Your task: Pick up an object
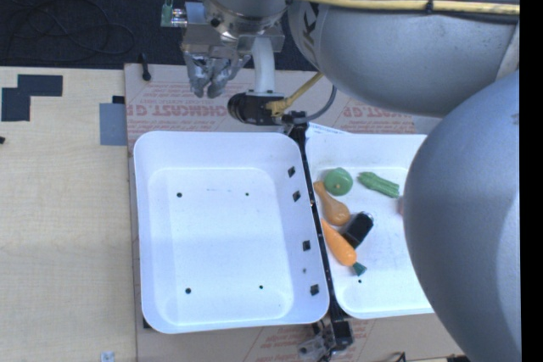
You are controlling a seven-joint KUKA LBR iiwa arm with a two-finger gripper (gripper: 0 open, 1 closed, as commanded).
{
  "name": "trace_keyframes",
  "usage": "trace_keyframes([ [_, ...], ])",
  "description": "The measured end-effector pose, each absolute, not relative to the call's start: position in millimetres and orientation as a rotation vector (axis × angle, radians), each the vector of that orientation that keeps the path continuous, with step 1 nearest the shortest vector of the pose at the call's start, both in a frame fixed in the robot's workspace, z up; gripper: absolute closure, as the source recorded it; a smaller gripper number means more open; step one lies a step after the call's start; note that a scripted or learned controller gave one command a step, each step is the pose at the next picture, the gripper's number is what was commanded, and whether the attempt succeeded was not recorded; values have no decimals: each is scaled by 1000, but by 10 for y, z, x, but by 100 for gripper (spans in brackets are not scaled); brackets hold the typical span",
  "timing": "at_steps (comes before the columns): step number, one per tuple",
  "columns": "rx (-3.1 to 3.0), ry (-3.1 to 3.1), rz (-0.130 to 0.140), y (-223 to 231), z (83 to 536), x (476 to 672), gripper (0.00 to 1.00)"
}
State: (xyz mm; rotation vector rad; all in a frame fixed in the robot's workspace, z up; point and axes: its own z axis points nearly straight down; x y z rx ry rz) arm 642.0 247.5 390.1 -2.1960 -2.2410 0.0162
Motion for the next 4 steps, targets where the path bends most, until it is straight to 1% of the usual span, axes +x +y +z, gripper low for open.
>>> trace_keyframes([
  [1,-2194,-2241,18,2471,3895,6421,0],
  [2,-2185,-2250,22,2488,3992,6415,100],
  [3,-2183,-2251,24,2483,3986,6416,0],
  [4,-2174,-2258,28,2499,4082,6411,100],
])
